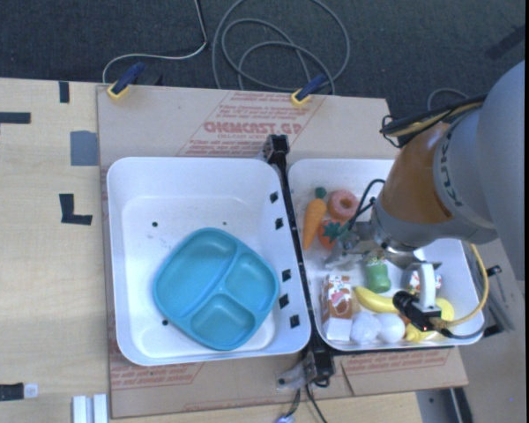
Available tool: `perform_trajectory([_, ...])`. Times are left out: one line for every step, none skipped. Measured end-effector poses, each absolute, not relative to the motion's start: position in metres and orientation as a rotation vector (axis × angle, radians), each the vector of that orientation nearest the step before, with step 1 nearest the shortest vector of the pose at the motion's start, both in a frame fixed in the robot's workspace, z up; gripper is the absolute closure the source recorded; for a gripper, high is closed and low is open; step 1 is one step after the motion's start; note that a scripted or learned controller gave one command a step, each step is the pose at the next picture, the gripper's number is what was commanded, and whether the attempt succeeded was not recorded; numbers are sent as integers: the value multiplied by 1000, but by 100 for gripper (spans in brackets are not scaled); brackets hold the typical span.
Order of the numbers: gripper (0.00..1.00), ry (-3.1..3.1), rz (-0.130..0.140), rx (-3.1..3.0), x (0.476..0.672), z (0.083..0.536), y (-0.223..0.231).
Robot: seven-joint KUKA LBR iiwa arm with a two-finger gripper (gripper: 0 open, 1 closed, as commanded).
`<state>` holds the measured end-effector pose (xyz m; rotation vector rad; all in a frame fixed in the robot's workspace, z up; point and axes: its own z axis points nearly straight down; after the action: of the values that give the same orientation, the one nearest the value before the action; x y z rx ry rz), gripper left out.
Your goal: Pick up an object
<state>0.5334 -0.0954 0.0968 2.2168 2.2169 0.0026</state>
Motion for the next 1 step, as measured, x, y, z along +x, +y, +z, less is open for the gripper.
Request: perform_trajectory([0, 2218, 1, 2218, 533, 96, -95])
